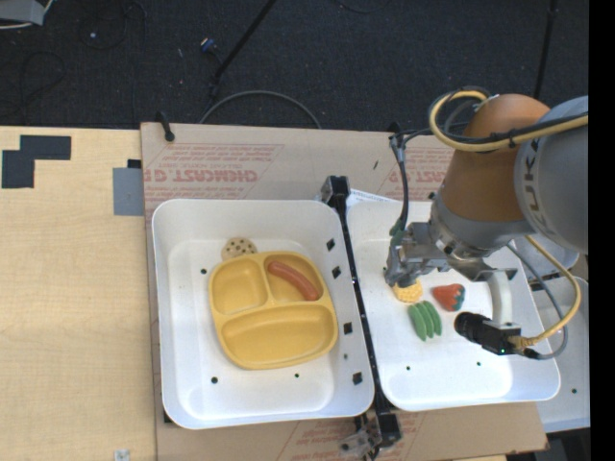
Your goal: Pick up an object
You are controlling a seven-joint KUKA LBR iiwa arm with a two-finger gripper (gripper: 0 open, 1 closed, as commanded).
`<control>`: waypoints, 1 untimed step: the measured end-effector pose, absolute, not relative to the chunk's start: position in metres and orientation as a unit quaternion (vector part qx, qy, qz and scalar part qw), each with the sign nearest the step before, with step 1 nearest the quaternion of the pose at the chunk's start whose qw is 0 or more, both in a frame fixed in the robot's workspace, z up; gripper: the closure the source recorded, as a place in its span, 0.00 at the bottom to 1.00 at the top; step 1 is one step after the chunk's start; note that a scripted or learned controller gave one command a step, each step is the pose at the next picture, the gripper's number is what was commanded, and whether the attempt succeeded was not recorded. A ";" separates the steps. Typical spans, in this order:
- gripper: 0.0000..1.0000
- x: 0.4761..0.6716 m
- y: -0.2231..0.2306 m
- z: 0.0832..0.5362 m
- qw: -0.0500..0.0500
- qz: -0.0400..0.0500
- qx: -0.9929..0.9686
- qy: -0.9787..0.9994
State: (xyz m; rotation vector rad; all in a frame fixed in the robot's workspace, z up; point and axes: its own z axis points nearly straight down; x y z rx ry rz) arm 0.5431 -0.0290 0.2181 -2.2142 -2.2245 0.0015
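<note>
Now, down low with the grey two-finger gripper (405, 275), tip planted right at the upper edge of the small yellow toy corn piece (409, 292) on the floor of the right-hand shallow white bin (461, 392). Clenched or released? Cannot tell from this slant, with the bulky wrist hanging over the working end. No calling it a grasp, then: touching or just above the corn, hard to say which. Looks like the pick-up target, judging by that line-up straight over it. Just beside the corn, to its right, a small red toy pepper (448, 297); just below both, a pair of green toy pea pods (426, 320). Tightly bunched, all three, so probably a risk of nudging a neighbour or closing on the wrong piece. Probably a descent from above for that very reason, to slot in without sweeping sideways. Further out, near the bin's right side, a black cable fitting (483, 333) with a yellow hose, seemingly part of the arm's own plumbing and no candidate. Across the black divider rail (348, 286), well apart from all this, in the left-hand shallow white bin (183, 353): a yellow divided plastic plate (274, 329), a reddish toy sausage (293, 278) lying in its upper right compartment, and a round tan toy cookie (239, 248) just off the plate's top edge. Early in the job by the look of it, nothing lifted yet.
</note>
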 end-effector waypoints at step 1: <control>1.00 0.569 0.022 0.230 0.000 0.000 -0.706 -0.709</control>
